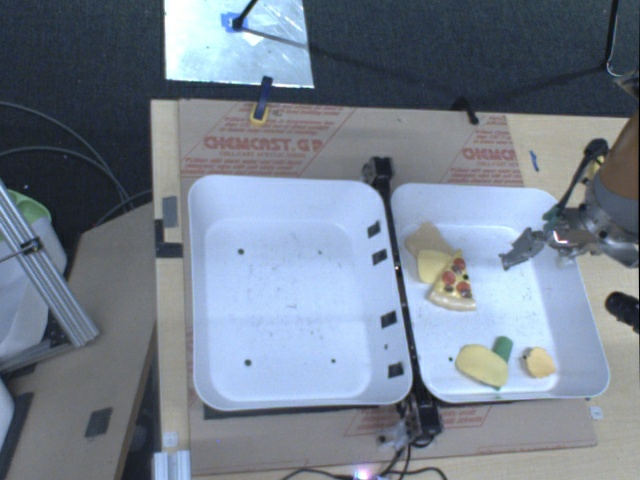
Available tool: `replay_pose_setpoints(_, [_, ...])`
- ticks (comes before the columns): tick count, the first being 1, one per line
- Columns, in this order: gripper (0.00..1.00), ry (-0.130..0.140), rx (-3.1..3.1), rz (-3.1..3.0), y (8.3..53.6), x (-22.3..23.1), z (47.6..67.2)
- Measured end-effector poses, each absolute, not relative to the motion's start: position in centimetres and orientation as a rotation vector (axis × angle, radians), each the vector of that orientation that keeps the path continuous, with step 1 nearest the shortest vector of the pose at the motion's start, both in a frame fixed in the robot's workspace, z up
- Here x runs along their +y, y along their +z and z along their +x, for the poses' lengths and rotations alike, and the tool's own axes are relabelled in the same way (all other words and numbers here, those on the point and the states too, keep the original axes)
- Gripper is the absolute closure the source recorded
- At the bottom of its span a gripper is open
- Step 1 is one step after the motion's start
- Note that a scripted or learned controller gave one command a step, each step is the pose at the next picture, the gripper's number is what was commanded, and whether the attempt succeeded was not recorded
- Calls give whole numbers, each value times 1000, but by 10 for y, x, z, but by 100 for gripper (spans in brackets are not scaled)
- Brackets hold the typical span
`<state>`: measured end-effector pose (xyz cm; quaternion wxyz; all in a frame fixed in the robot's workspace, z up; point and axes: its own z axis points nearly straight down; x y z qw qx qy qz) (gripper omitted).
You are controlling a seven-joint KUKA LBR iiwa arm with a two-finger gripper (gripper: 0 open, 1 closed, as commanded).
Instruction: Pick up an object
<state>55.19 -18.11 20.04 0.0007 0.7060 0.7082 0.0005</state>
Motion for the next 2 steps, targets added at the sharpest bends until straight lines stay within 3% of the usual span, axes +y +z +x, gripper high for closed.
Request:
replay_pose_setpoints(1, [0,8,2247,2203,183,4,527])
replay_pose_setpoints(2, [0,6,2227,2212,212,19,552])
